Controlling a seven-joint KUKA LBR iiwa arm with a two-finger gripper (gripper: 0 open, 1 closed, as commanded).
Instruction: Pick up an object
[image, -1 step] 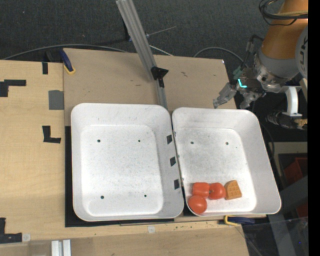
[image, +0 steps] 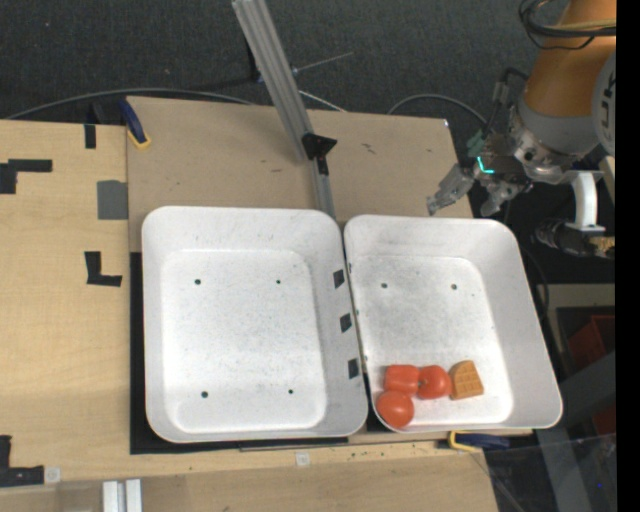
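Three red tomato-like pieces lie in a cluster at the near edge of the right bin (image: 500, 240): one (image: 402, 377) on the left, one (image: 433, 382) beside it, and one (image: 395, 408) against the near wall. An orange waffle-textured block (image: 466, 380) touches the cluster on its right. My gripper (image: 463, 203) hangs above the far right corner of the right bin, well away from these objects. Its two fingers stand apart, open, with nothing between them.
The left bin (image: 240, 216) sits beside the right one, joined by dark clips (image: 346, 322). A slanted metal pole (image: 285, 90) rises behind the bins. Tan bench board (image: 220, 150) lies beyond, with black tape marks (image: 95, 268) at the left.
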